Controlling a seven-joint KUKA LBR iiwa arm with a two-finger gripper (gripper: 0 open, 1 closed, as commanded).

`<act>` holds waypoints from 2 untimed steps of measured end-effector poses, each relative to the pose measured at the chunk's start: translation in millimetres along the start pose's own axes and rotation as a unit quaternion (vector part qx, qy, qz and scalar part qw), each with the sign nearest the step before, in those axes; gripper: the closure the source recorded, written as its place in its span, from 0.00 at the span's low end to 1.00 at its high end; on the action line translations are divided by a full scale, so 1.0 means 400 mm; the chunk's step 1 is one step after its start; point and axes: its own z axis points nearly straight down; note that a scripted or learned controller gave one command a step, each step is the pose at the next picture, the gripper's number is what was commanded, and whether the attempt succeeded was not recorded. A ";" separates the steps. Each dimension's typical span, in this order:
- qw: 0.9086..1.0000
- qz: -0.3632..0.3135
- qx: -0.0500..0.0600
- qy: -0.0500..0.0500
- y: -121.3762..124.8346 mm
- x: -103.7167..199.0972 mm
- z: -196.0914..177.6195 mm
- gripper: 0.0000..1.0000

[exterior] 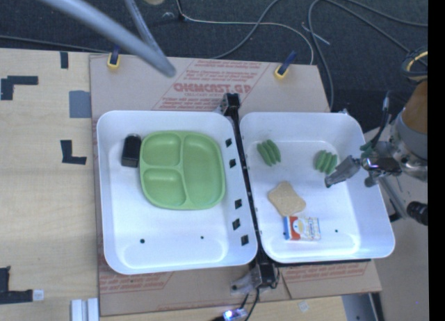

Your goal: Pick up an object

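White bins, and I am reaching in for a green toy.

I am holding the gripper (348, 171) over the right bin (372, 233), near its right wall, and I cannot tell if it is wide or narrow. The green pickle (324, 161) is lying just to the left of it, very close, with its long side pointing up and down the bin. The bread piece (286, 198) is sitting farther left.
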 end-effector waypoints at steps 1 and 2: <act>1.000 -0.002 -0.005 -0.001 0.006 0.001 -0.013 0.00; 1.000 -0.001 -0.003 -0.001 0.017 -0.016 0.107 0.00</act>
